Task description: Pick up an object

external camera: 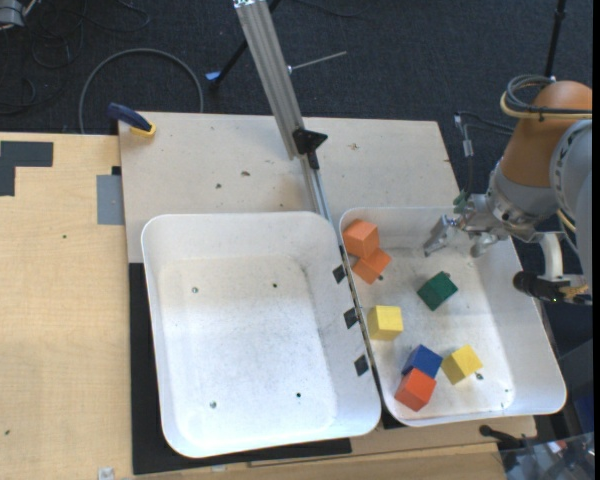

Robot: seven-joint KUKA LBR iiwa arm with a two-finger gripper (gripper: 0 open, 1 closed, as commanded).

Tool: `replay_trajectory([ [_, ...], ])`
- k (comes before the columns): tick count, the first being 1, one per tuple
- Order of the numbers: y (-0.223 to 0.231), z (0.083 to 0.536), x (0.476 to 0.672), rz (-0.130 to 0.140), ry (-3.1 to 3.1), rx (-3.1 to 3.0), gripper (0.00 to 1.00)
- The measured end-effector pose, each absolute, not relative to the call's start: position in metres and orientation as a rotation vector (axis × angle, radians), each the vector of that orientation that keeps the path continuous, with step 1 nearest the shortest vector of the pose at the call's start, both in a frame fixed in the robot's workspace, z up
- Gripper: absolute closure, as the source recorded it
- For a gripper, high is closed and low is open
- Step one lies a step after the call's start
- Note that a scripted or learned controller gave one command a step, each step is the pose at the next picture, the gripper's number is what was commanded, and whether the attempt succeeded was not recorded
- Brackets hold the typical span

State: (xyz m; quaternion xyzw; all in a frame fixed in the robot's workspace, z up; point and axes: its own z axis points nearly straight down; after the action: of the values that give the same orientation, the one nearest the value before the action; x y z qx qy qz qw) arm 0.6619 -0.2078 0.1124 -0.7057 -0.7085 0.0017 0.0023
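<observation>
Several small blocks lie in the right bin [540,368]. Two orange blocks [364,248] sit stacked near its left wall, with a green block [438,290] at the middle. A yellow block [386,321] lies by the divider. Toward the front are a blue block [423,360], a red block [415,389] and another yellow block [462,363]. My gripper [460,230] hangs over the bin's back right part, above and right of the green block. Its fingers look spread, and nothing sits between them.
The left bin [180,258] lies beside the right one, with black clips [352,318] along the shared edge. A slanted aluminium post [275,68] rises behind the bins. Cables lie on the dark floor beyond the bench. A blue-and-yellow clamp [130,118] sits at the bench's back left corner.
</observation>
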Motion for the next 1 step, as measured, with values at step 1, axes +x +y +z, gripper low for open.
replay_trajectory([
  [1, -0.1673, 0.0901, 0.6048, 0.002, -2.218, -2.22, 0.0],
])
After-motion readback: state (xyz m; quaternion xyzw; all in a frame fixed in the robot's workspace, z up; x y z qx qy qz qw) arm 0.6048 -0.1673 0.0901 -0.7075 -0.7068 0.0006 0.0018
